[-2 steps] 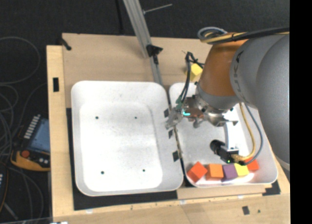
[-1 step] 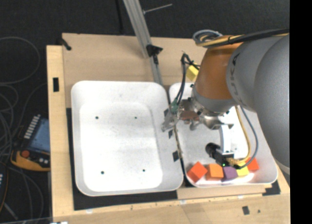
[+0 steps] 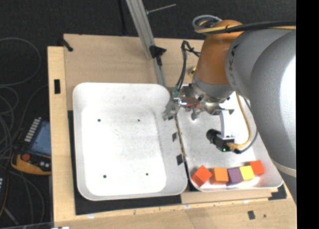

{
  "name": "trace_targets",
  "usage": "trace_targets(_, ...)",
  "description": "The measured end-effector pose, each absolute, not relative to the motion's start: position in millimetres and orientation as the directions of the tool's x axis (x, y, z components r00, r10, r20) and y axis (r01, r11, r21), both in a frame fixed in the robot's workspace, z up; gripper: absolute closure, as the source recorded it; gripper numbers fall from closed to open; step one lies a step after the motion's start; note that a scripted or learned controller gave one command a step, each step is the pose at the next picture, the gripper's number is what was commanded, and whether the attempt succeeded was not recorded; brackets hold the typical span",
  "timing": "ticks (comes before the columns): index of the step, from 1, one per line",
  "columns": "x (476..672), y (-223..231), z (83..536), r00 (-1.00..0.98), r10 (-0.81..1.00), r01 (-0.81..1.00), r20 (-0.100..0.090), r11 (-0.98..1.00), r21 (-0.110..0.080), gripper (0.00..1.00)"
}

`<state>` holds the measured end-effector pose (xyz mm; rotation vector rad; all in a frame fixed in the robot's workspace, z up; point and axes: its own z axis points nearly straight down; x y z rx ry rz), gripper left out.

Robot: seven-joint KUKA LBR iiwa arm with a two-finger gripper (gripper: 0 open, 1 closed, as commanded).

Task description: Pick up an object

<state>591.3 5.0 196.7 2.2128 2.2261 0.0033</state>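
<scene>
A row of small blocks lies along the front wall of the right bin (image 3: 259, 185): a red-orange block (image 3: 202, 174), an orange block (image 3: 220, 174), a purple block (image 3: 234, 174), a yellow block (image 3: 246, 172) and another red-orange block (image 3: 257, 167). My gripper (image 3: 182, 113) hangs below the orange wrist band at the back left of the right bin, close to the wall between the two bins. Its fingers stand apart with nothing between them. The blocks are well in front of it and apart from it.
The left bin (image 3: 79, 123) is a bare white tray. A slanted metal rail (image 3: 144, 29) runs from the top down to the bins' shared wall. A black cable with a connector (image 3: 222, 141) hangs over the right bin. The big grey arm covers the right side.
</scene>
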Motion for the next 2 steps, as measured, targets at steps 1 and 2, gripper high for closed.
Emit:
trace_targets(1,589.5,4,197,-0.009,1.0,1.0,-0.002,0.009,0.0,0.0)
trace_targets(2,576.5,83,196,-0.009,1.0,1.0,0.003,0.009,-0.003,0.0)
